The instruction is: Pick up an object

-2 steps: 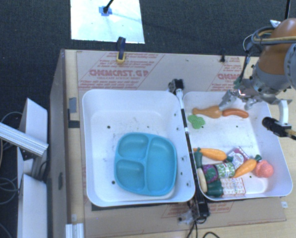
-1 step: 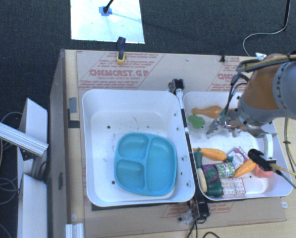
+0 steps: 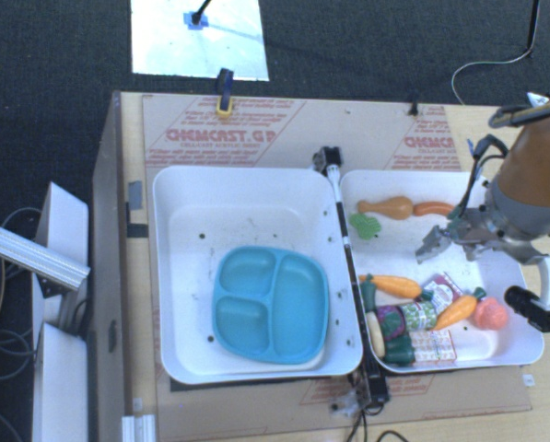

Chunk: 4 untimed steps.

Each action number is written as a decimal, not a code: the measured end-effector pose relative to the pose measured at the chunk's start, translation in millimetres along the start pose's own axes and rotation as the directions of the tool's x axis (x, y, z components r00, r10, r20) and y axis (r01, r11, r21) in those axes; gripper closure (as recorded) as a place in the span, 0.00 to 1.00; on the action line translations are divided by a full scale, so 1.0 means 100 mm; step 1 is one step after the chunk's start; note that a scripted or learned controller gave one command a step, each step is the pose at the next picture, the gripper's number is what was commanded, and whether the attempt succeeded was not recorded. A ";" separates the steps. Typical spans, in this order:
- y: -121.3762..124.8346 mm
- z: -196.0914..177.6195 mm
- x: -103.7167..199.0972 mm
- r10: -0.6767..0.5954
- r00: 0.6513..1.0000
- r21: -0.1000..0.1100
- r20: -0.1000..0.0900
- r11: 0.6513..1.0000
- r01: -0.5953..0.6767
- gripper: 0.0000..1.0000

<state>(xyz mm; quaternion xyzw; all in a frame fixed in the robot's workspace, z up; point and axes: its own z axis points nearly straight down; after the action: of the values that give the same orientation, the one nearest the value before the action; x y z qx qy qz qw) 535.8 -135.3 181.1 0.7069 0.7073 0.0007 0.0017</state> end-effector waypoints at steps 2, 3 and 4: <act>-0.35 0.90 0.39 -0.001 1.000 -0.017 0.005 1.000 0.001 0.00; 0.03 0.96 0.31 -0.002 1.000 0.000 -0.001 1.000 0.002 0.00; 0.35 0.97 0.51 -0.003 1.000 0.001 -0.002 1.000 0.003 0.00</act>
<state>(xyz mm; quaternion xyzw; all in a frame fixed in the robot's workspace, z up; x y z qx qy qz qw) 571.5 -84.8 84.6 0.7059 0.7083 0.0009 0.0007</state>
